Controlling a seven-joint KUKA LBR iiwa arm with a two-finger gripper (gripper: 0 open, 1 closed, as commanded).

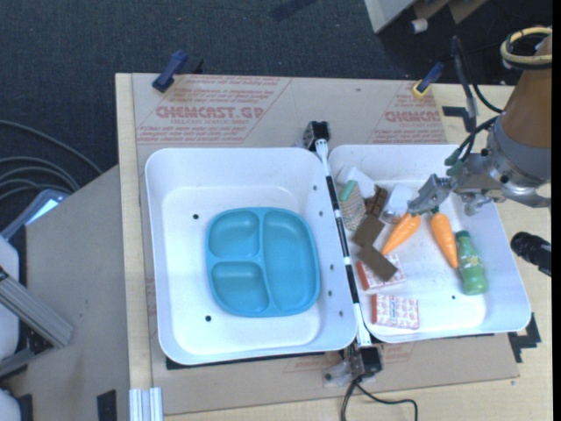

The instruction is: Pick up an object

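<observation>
A: What lies in the right bin [517,310]?

B: Two carrots. One [401,232] sits near the middle, tilted, with its thick end up toward the hand [427,196]. The other [443,236] lies just to its right, beside a green bottle [471,263] that points down toward the bin's near edge.

A: And the hand itself?

B: It hovers over the upper part of the right bin, just above the left carrot's top end. Nothing shows between its fingers. Whether they stand apart or together, I cannot tell from this angle.

A: What else is in that bin?

B: Brown blocks [371,235] left of the carrots, one reaching up toward the back wall and one lying lower. A flat red-and-white packet [396,310] rests near the front edge. A small pale item [351,202] sits against the left wall, too blurred to name.

A: The left bin [166,235]?

B: It holds a blue tray [261,260] with three sections, about centred.

A: And around them?

B: Both bins sit side by side on the desk [219,108], on a brown board printed with red letters. Blue clamps [168,70] hold the board's far corners. The arm [526,139] reaches in from the right, its orange band visible above the wrist.
</observation>
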